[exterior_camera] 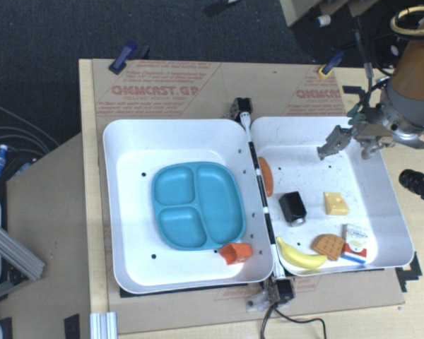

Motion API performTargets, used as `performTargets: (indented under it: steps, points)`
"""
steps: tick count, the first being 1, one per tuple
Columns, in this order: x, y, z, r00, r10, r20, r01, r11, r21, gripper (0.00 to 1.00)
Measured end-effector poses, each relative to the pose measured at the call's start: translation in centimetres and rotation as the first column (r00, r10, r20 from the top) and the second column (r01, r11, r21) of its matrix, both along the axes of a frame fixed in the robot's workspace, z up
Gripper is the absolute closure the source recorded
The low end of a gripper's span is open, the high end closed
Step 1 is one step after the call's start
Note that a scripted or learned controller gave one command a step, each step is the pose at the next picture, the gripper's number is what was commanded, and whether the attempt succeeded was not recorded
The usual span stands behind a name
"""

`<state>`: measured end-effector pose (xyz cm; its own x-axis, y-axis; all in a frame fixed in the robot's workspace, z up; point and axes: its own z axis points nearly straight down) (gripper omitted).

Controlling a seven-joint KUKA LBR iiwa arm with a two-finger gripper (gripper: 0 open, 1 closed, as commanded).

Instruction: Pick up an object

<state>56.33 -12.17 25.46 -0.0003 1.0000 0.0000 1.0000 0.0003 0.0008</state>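
Bright even overhead light, soft short shadows, mild glare on white bins (127,147), slightly soft focus

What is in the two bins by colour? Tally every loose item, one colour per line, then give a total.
Blue: 1, the divided plate
Orange: 2, the block and the long piece by the divider
Black: 1, the box
Yellow: 2, the banana and the cheese wedge
Brown: 1, the waffle
White with print: 1, the packet
Total: 8

Divided plate (198,205) in left bin (124,147), block (236,252) at its near corner, banana (299,257), cracker (328,245) in right bin (392,196)
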Motion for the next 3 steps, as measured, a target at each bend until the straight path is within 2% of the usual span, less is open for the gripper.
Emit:
performTargets:
  steps: [1,2,3]
  points:
    - [-8.1,0.7,-11.4,1.0,-0.002,-0.004,0.002,1.0,0.001,0.0]
    - [-2.5,1.9,-15.5,1.0,-0.001,0.019,0.001,1.0,-0.002,0.0]
    - [-2.3,2.1,-14.3,1.0,0.0,0.023,0.0,1.0,0.0,1.0]
